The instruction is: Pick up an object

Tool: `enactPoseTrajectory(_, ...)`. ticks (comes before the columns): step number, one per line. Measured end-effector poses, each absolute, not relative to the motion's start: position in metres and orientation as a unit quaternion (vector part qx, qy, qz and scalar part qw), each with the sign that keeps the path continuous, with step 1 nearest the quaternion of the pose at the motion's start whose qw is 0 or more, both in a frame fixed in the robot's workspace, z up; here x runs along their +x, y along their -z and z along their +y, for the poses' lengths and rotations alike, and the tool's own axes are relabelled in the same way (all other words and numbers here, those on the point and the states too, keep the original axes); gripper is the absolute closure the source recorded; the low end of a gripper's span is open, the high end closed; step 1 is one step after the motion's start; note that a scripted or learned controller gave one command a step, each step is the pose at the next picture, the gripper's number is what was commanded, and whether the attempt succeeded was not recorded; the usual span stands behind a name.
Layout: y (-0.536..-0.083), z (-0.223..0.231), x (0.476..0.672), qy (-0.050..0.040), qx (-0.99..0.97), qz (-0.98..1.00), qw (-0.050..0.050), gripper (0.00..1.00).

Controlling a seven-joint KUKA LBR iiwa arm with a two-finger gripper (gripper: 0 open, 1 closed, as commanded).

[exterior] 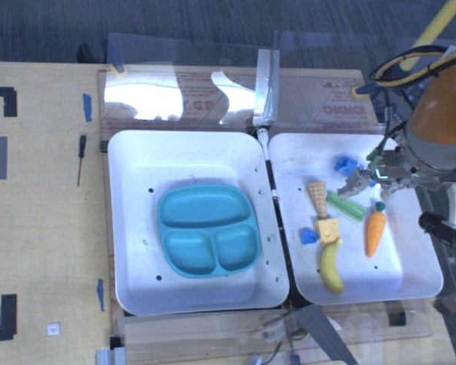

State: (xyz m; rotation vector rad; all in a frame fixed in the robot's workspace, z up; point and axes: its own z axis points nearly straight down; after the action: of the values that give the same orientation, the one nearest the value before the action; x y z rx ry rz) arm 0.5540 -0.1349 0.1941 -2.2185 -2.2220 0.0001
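Observation:
My gripper (pixel 363 186) hovers low over the right bin (pixel 422 276), near its far right side, and stands open with nothing between its fingers. Just below it lies a green stick (pixel 345 205). An orange carrot (pixel 374 233) lies to its lower right, and a blue toy (pixel 344 164) sits just left of it toward the back. A tan cone (pixel 317 195), a yellow block (pixel 327 230), a small blue piece (pixel 308 236) and a yellow banana (pixel 330 265) lie further left and forward.
The left bin (pixel 129 204) holds a teal divided plate (pixel 207 229). A metal divider (pixel 265 90) and clear back walls stand behind the bins. The arm's orange band (pixel 443 112) and cables hang over the right bin's far right corner.

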Motion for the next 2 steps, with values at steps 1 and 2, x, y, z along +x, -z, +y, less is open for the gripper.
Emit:
enactPoseTrajectory(1, -0.092, -0.106, 0.583, 0.0053, -0.709, -0.705, -0.007, 0.00)
enactPoseTrajectory(2, -0.104, -0.108, 0.585, 0.0065, -0.711, -0.704, -0.010, 1.00)
